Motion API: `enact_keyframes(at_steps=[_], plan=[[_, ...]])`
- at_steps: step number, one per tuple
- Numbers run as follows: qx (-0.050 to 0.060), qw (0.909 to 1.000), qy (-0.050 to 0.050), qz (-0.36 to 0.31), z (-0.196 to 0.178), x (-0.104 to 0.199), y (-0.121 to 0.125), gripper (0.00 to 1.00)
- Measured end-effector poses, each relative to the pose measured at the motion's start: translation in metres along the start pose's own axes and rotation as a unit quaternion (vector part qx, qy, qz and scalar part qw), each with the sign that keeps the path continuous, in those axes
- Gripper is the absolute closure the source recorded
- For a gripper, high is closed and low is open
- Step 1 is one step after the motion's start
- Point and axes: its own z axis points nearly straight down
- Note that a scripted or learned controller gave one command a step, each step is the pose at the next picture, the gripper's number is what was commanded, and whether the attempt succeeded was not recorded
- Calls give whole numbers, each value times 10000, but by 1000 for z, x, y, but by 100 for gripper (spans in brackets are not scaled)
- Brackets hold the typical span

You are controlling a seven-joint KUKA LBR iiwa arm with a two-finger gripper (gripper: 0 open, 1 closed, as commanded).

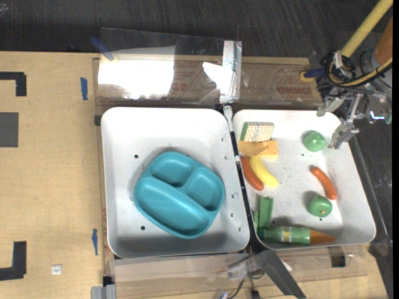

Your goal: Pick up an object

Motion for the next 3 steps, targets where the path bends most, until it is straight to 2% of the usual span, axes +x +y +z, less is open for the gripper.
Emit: enact_keyframes(at_steps=[1,2,3], plan=[[10,9997,-26,-230,133,30,-23,0],[2,9995,-11,316,144,99,-24,0],[30,9995,-94,299,130,94,-23,100]])
